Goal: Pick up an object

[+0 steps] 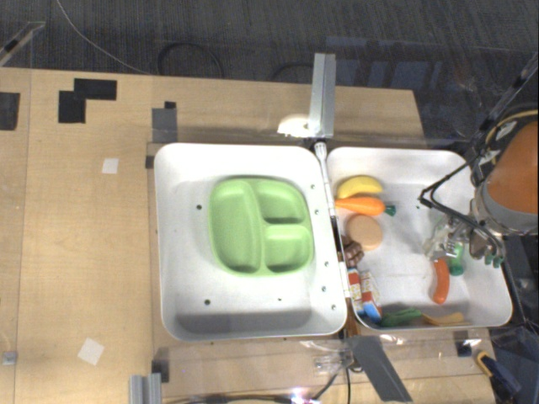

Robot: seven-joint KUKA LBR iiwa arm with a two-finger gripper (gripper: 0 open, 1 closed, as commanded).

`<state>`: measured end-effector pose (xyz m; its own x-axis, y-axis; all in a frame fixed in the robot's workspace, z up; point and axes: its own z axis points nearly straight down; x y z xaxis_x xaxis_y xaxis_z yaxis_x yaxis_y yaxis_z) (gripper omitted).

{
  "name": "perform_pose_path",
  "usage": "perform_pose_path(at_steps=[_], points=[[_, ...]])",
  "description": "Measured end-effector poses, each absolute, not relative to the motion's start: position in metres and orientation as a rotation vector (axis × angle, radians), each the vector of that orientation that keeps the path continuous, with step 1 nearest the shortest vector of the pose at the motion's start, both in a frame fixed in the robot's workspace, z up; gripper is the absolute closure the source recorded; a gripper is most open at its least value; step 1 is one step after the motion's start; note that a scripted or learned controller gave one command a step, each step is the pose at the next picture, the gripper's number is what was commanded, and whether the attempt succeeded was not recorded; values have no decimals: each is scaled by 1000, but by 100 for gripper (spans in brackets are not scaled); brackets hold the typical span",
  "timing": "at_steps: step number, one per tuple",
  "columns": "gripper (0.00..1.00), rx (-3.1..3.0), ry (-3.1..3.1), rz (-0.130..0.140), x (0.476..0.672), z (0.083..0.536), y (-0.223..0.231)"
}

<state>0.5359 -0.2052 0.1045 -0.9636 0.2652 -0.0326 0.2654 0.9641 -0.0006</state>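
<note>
My gripper (449,251) hangs low over the right part of the right bin (404,160), just above the top end of an orange-red sausage-shaped toy (440,283). Something small and green shows at the fingertips. Along the bin's left side lie a yellow banana (360,185), an orange carrot (362,206), a tan round piece (365,231) and a small brown piece (351,248).
The left bin (181,310) holds a green divided tray (258,224). Near the right bin's front wall lie a red-and-white packet (364,290), a green vegetable (402,316) and a tan flat piece (444,317). A metal post (322,95) stands behind the bins.
</note>
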Motion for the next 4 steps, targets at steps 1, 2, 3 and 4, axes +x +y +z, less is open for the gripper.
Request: perform_pose_path(at_steps=[1,2,3,4], points=[[100,1328,2836,1,489,181,-206],[100,767,3041,1,488,133,-206],[100,329,3115,-2,514,152,-205],[100,-203,3124,-3,571,147,-204]])
